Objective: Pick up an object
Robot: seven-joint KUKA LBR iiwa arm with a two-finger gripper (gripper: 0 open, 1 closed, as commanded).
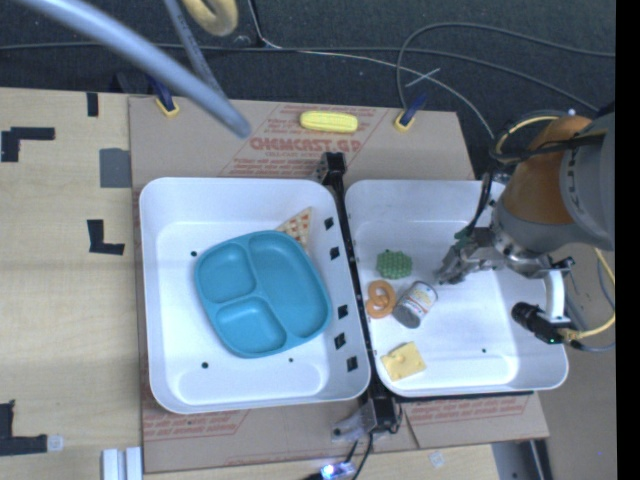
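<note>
Camera view: the claw (pixel 452 266) hangs low in the right bin (pixel 480 368); whether it is apart or together I cannot tell. The small can (pixel 414 303) lies just beside it toward the bin's near-left, long axis slanting. Around it sit the green piece (pixel 394 264), pretzel (pixel 380 298) and cheese wedge (pixel 403 361). The left bin (pixel 170 368) holds a blue tray (pixel 262 293).

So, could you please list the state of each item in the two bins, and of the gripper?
Blue three-compartment plastic plate: flat in the left bin, nothing on it.
Small grey metal can: on its side, right bin.
Green bumpy toy: resting loose.
Orange pretzel-shaped toy: lying flat.
Yellow cheese wedge: lying flat.
Gripper: low over the right bin, beside the can.
</note>
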